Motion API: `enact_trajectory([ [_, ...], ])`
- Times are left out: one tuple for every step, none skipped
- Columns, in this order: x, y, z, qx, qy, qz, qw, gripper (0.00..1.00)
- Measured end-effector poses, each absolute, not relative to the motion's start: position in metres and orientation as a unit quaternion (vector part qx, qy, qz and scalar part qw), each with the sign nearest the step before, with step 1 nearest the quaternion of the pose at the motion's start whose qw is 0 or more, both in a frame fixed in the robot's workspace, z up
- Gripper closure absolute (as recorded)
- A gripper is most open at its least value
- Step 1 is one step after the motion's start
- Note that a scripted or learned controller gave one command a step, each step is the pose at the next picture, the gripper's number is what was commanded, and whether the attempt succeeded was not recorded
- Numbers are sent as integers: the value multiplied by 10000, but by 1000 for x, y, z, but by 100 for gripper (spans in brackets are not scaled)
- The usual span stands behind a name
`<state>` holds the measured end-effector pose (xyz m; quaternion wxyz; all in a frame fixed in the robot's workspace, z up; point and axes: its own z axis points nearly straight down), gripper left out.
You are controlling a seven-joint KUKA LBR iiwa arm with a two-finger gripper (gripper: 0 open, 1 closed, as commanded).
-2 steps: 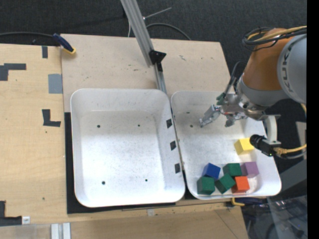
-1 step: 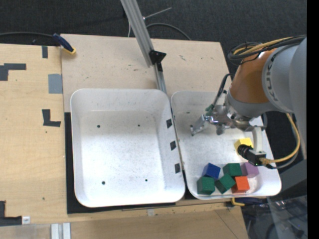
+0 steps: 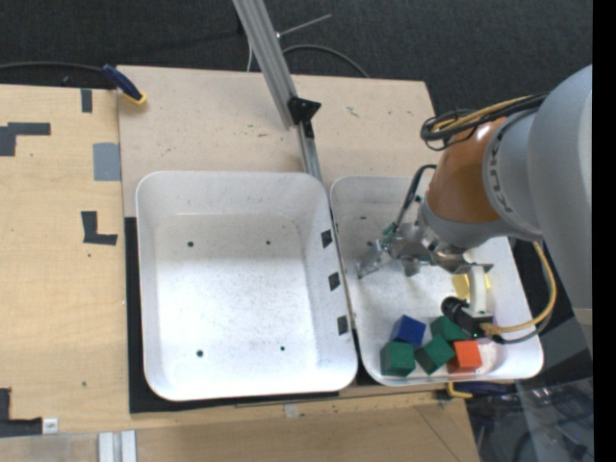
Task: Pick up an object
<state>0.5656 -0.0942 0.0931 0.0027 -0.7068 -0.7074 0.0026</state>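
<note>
GRIPPER [image 3: 385, 250]: above blue block [image 3: 409, 329], fingers' spread indiscernible | RISK: tightly clustered green blocks [image 3: 416, 355] and orange block [image 3: 466, 355] could block insertion, causing missed grasp.

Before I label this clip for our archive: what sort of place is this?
Likely a robotics lab bench: two white bins, coloured blocks in the right one, a grey arm over it, and tape marks on the tabletop.

Bench [image 3: 221, 133]: pale wood board, scuffed, bore two white bins side by side on a black mat [image 3: 130, 316]. Left bin [image 3: 154, 200], the larger; right bin [image 3: 371, 195] touching its right wall. Grey tape patch [image 3: 106, 162] and dark tape marks [image 3: 93, 227] lay at left; blue-yellow clamp [image 3: 125, 85] at the far left corner.
</note>
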Motion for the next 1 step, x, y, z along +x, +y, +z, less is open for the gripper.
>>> enact_trajectory([
  [567, -94, 106, -7064, -7078, 9, 14, 100],
])
